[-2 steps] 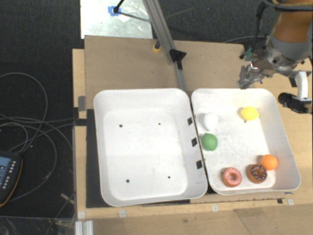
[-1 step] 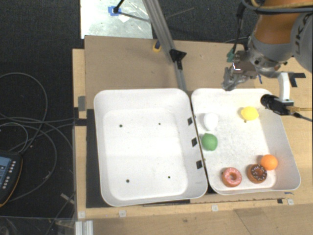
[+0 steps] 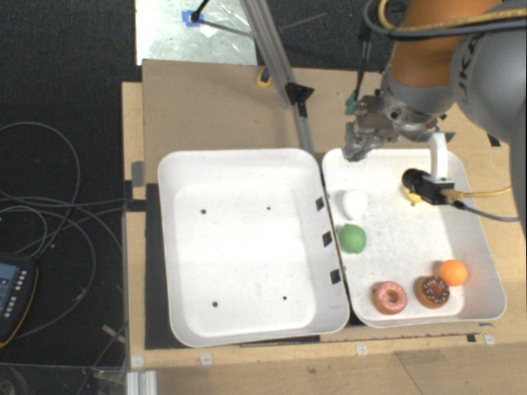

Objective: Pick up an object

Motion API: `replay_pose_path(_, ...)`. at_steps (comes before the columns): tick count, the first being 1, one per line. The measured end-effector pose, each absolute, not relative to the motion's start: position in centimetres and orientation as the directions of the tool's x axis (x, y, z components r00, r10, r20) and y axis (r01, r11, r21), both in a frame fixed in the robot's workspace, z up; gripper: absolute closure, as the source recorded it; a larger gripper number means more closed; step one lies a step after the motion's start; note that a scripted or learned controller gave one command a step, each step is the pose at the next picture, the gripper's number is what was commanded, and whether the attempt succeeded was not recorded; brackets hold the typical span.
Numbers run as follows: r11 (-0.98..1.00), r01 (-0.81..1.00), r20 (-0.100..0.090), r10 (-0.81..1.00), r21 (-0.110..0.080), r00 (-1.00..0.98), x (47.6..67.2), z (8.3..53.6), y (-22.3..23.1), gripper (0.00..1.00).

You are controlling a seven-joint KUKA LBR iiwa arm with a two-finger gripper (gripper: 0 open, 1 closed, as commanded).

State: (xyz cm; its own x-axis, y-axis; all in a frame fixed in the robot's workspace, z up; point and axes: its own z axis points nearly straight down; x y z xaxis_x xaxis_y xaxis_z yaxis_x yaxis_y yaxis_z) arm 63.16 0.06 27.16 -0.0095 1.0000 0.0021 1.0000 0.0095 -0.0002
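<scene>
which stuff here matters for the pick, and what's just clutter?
For the pick: gripper; right bin with white ball, green ball, pink donut, brown donut, orange ball.

Clutter: left bin, floor cables, pendant.

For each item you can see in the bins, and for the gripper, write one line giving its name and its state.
White ball: resting in right bin.
Green ball: resting, untouched.
Pink donut: lying flat.
Brown donut: lying flat.
Orange ball: resting beside brown donut.
Gripper: above bin's far edge, holding nothing visible.
</scene>
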Motion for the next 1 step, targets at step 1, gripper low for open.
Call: replay_pose_path(1,0.01,1.0,0.002,1.0,-0.002,-0.01,61.21,26.13,5.31,1.0)
